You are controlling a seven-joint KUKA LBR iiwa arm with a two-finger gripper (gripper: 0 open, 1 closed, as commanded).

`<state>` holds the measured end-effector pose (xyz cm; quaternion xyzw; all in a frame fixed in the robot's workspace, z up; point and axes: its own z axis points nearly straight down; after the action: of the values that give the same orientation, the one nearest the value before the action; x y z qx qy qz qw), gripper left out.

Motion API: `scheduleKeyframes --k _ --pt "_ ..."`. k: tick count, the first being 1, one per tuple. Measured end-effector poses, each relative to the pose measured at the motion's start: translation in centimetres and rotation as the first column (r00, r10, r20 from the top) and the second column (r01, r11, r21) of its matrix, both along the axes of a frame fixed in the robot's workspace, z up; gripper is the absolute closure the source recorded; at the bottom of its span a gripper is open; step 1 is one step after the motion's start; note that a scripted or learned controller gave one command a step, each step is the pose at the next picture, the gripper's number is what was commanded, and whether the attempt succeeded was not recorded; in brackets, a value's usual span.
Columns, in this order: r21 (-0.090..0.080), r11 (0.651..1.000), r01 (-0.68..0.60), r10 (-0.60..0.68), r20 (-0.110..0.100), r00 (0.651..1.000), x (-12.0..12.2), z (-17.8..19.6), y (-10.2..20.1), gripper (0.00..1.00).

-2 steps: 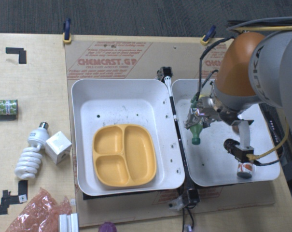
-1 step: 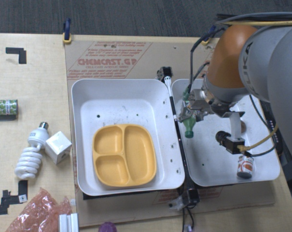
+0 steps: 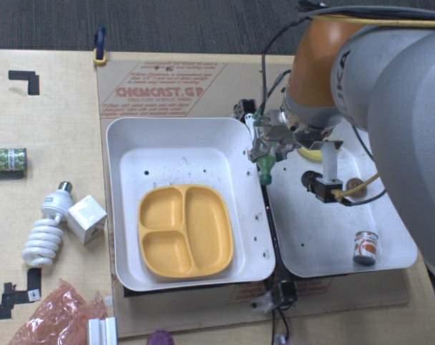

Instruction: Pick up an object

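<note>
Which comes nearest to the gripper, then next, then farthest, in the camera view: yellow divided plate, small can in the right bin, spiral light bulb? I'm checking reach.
From the gripper:
1. Yellow divided plate, in the left bin, lower left of it.
2. Small can, right bin's lower corner; close to the plate's distance.
3. Spiral light bulb, on the bench, far left.

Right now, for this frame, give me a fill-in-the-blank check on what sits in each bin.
1. The yellow divided plate lies in the ____ bin.
2. That plate has ____ compartments.
3. The small can stands in the ____ bin.
4. The hand hangs over the wall ____ the two bins.

Missing words: left; three; right; between
</note>
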<state>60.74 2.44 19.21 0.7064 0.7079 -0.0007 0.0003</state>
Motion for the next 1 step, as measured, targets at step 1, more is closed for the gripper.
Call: scheduleKeyframes --k 1 --pt "0.000 1.000 0.000 0.000 0.000 1.000 3.08 0.01 6.76 1.00"
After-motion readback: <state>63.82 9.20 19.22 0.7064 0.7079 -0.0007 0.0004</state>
